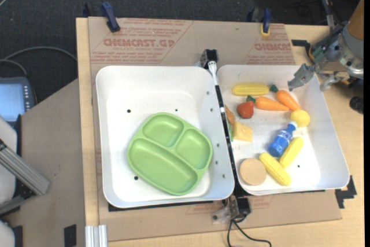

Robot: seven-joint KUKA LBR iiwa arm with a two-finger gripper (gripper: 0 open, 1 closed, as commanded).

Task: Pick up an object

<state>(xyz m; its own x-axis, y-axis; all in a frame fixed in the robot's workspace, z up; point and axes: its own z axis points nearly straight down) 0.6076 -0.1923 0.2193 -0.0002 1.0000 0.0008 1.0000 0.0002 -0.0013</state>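
While fingers (312, 76) hover at right bin (332, 147) rim

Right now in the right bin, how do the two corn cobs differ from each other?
The upper corn cob lies nearly level along the bin's far side, beside the carrots; the lower corn cob lies on a slant near the front, next to the tan disc. The upper one looks shorter and stubbier, the lower one longer. The lower one sits close to the blue bottle; the upper one does not. Both are yellow toy cobs in the right bin.
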